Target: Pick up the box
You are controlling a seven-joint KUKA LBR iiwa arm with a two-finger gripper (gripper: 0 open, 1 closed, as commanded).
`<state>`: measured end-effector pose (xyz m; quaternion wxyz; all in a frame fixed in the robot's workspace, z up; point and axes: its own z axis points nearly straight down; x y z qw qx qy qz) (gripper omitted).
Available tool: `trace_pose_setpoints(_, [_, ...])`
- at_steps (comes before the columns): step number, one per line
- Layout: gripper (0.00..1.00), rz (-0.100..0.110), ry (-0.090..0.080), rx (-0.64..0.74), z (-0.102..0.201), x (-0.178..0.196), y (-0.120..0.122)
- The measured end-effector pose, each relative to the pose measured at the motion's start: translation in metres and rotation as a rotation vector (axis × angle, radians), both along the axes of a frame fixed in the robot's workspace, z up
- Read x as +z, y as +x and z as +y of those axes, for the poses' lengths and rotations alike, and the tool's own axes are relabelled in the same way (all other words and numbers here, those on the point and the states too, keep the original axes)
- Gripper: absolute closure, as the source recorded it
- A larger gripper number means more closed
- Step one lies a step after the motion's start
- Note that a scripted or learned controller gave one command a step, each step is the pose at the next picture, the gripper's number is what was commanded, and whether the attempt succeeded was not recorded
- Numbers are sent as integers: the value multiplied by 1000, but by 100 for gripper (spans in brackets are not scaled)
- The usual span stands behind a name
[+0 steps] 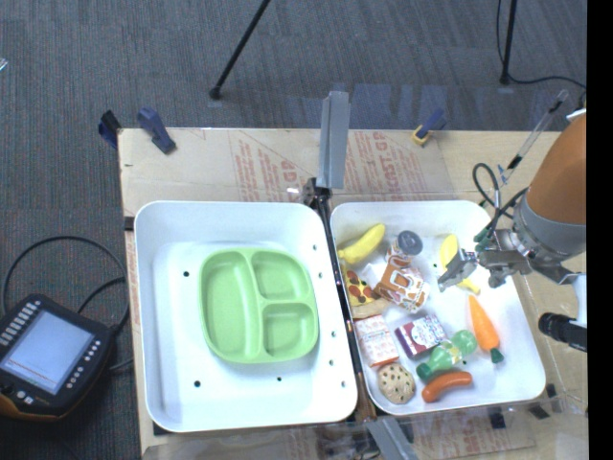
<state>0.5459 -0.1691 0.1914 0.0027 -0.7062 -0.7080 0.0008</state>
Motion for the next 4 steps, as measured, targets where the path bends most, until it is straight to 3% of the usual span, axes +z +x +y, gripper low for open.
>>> trace_pose_setpoints(1, [0, -4, -1, 325, -8, 83, -65])
trace_pose_setpoints(2, [100, -2, 1, 323, -8, 91, -64])
trace_pose_setpoints(3, [100, -2, -4, -164, -5, 206, -45])
trace_pose_setpoints(4, [100, 2, -6, -723, -11, 244, 33])
